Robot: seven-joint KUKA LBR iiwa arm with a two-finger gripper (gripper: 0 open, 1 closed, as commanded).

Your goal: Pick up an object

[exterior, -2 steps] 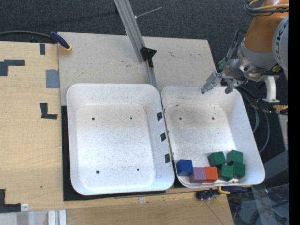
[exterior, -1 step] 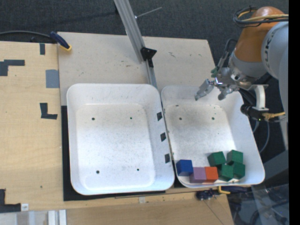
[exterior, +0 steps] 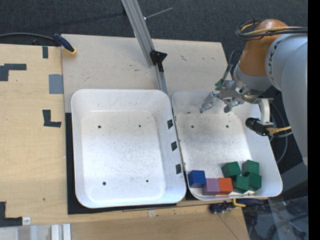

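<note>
Several small blocks lie along the near edge of the right bin [exterior: 210, 139]: a blue cube [exterior: 197, 178], a purple block [exterior: 212, 185], an orange block [exterior: 225, 185] and three green blocks [exterior: 242, 174]. My gripper [exterior: 218, 105] hangs over the far end of that bin, well away from the blocks. Its two fingers are spread apart with nothing between them.
The left bin [exterior: 125, 144] sits beside the right one. A slanted metal bar [exterior: 142, 31] with a black clamp runs down to the gap between the bins. A blue and yellow tool [exterior: 65, 43] lies at the bench's far left.
</note>
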